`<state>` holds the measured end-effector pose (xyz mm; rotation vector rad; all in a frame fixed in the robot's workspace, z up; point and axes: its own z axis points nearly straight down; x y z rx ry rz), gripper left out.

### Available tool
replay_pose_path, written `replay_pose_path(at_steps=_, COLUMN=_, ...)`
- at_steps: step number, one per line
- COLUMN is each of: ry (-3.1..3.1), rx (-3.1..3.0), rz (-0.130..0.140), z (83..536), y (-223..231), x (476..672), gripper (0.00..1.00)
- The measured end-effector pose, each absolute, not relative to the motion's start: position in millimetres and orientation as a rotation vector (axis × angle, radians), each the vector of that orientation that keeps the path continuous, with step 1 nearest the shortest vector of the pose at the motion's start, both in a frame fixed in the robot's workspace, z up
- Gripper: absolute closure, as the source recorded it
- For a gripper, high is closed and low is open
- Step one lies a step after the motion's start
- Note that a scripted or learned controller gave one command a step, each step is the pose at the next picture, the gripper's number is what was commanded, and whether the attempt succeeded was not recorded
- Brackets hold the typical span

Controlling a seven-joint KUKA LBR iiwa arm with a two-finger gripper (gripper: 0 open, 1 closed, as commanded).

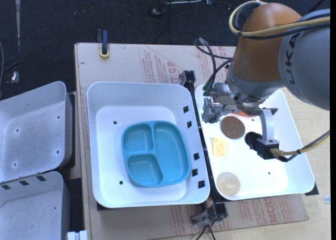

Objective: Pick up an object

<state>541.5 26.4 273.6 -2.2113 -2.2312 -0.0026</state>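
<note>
Both bins are white: the left bin (105, 102) holds a light blue divided plate (155, 153), and the right bin (294, 176) holds a brown round disc (232, 127), a yellow square piece (219, 147) and a pale cream round disc (228, 183). The arm (283, 50) is grey with an orange band above the wrist, and a yellowish cable (310, 147) runs along it. The bench top (136, 60) is tan with faint red lettering. A clamp (104, 43) at its far edge is blue and yellow. The floor (42, 23) is black.
</note>
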Motion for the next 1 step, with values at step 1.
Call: replay_pose_path(at_steps=1, ry=-2.23, rx=-2.214, rz=-0.001, z=271.8, y=74.5, x=545.1, gripper=1.0)
